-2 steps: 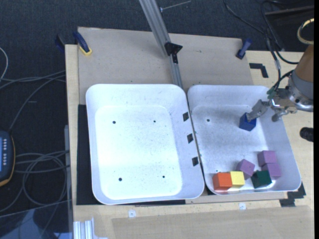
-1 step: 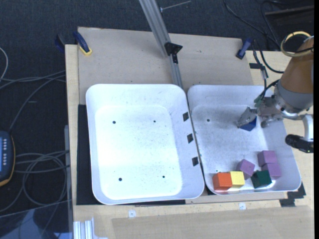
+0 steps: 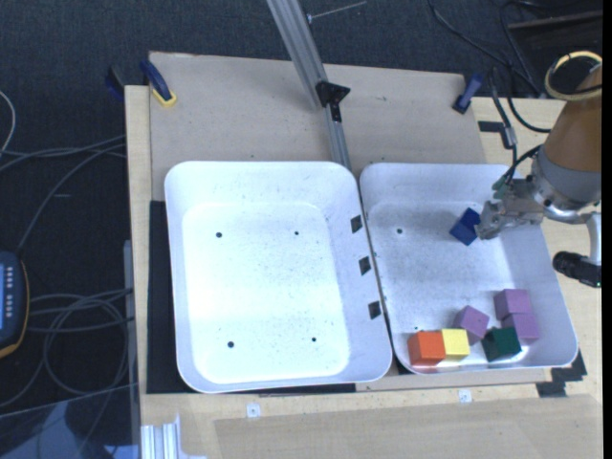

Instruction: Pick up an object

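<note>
A small blue block (image 3: 465, 226) lies in the upper part of the right bin (image 3: 421, 256), tilted on the bin floor or just above it; I cannot tell which. My gripper (image 3: 491, 222) is right beside it, touching or nearly touching its right side, with the orange-banded wrist (image 3: 574, 142) above. Whether the block is held is not visible. At the bin's near edge are several blocks: orange (image 3: 427, 346), yellow (image 3: 455, 342), a purple one (image 3: 472, 318), green (image 3: 500, 343) and two more purple (image 3: 514, 303).
The left bin (image 3: 191, 256) stands alongside, its rim meeting the right bin at the black clips (image 3: 364, 265). A slanted metal pole (image 3: 298, 41) comes in from the top. Blue clamps (image 3: 158, 82) (image 3: 468, 92) sit at the board's far corners. Cables run along the floor on the left.
</note>
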You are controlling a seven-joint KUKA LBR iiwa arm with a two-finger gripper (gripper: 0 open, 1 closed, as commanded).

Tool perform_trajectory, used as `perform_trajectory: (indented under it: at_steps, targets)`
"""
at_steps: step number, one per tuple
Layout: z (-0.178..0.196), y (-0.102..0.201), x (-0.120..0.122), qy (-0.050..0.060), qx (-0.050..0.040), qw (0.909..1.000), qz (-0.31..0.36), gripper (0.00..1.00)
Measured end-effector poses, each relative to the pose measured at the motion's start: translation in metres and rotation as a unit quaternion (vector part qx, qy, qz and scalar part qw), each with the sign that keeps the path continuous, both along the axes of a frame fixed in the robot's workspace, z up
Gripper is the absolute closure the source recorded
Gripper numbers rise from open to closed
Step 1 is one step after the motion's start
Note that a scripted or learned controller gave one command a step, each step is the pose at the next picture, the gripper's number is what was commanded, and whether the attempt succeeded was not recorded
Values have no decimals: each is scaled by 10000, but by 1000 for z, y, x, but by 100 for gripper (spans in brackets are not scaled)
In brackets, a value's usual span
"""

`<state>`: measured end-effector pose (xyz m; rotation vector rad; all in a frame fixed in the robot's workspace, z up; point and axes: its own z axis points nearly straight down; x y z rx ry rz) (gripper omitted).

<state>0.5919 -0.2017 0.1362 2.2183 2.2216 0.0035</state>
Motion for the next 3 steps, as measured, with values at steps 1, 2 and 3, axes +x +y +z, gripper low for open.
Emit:
perform_trajectory:
  at_steps: [1,2,3]
  targets:
    - [49,8,-1,-22,-11,10000,7,100]
    - [95,11,-6,-14,-9,10000,2,100]
    - [144,14,-12,-24,-12,10000,4,100]
